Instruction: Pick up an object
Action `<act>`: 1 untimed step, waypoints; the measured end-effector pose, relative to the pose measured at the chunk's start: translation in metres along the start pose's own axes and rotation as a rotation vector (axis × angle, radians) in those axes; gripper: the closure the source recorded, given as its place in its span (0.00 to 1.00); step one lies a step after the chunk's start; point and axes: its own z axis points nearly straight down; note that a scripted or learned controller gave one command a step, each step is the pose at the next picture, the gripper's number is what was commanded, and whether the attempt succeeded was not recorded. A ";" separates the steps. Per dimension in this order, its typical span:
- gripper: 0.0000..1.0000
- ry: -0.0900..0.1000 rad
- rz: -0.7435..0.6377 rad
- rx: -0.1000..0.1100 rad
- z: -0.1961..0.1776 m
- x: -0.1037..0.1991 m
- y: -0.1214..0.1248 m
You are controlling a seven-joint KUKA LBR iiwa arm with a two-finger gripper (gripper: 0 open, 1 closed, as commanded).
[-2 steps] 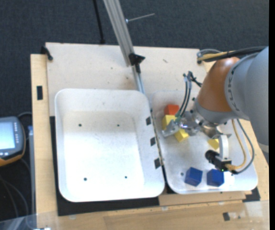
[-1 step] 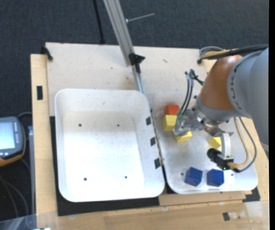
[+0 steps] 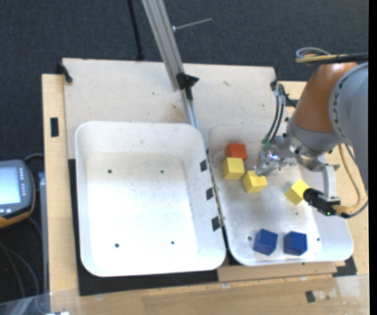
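Observation:
The right bin (image 3: 241, 258) holds several blocks. An orange block (image 3: 236, 151) sits at its upper left, with a yellow block (image 3: 234, 168) just below it. A second yellow block (image 3: 255, 182) lies near the bin's middle, and a third yellow block (image 3: 297, 191) sits further right. Two blue blocks (image 3: 265, 241) (image 3: 295, 243) rest side by side near the front wall. My gripper (image 3: 268, 162) hangs over the bin's middle, just above and right of the second yellow block. From this angle its fingers are hard to make out.
The left bin (image 3: 83, 143) lies beside the right one. A slanted metal pole (image 3: 165, 38) crosses above the bench's far side. A handheld pendant (image 3: 1, 192) lies off the bench at the left edge. Cables run along the arm at right.

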 end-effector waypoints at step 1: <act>0.00 -0.002 -0.004 0.004 0.000 0.001 -0.001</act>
